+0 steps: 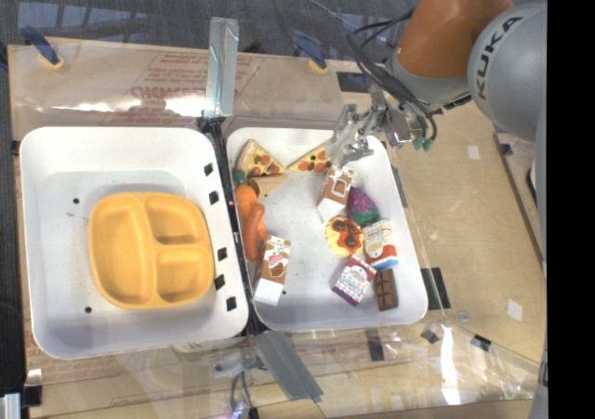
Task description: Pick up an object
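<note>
**Cataloguing the right bin's toy food and the arm above it**

Item 1: two-finger metal gripper [346, 140], hanging over the far rim of the shallow white plastic right bin [307, 310], under the grey arm with its orange band [460, 22]. Whether the fingers are spread or closed cannot be told from this view; nothing is seen between them.

Item 2: flat triangular pizza slice with red toppings [311, 163], just beside the gripper tip, long axis running left to right, pointed end toward the left. A second pizza wedge, yellow with red dots [257, 163], lies in the bin's far left corner, tip pointing toward the near side.

Item 3: small brown-and-white carton [336, 190], tilted, long axis running far to near, just near of the gripper. A matching brown-and-white carton [272, 268] lies near the left wall, white end toward the near rim.

Item 4: smooth orange carrot-shaped piece [251, 222], lying along the left wall, long axis far to near.

Item 5: purple bumpy grape cluster [362, 205], touching a round yellow-and-red piece [343, 235].

Item 6: red, white and blue can [378, 242], purple carton [351, 281], and dark brown chocolate bar [385, 289], grouped at the near right corner.

Item 7: shallow white plastic left bin [56, 315], holding a glossy yellow three-compartment tray [149, 248], compartments facing up.
</note>
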Motion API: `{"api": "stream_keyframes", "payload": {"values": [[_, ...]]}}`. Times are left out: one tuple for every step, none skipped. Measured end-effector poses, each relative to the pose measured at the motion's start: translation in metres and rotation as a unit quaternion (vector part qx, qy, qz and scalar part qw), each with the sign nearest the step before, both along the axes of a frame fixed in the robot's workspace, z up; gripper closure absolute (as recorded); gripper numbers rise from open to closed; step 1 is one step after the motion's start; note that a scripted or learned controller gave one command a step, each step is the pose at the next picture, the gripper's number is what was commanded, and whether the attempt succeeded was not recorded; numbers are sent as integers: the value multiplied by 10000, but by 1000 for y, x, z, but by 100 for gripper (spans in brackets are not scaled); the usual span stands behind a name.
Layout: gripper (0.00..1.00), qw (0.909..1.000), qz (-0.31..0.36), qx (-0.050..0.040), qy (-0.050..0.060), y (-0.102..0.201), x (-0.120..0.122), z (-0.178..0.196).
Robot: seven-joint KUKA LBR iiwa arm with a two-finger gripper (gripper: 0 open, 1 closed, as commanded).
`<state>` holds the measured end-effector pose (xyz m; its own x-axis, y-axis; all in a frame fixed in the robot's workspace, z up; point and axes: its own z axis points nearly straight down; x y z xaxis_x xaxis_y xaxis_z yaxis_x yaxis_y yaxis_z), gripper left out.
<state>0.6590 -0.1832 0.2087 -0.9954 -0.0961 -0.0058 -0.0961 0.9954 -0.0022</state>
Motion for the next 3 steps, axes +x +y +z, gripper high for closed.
{"api": "stream_keyframes", "payload": {"values": [[100,9992,407,-4,-2,-23,-1,-3],[100,9995,-310,8,26,-5,-2,2],[100,9988,483,-4,-1,-26,0,-4]]}}
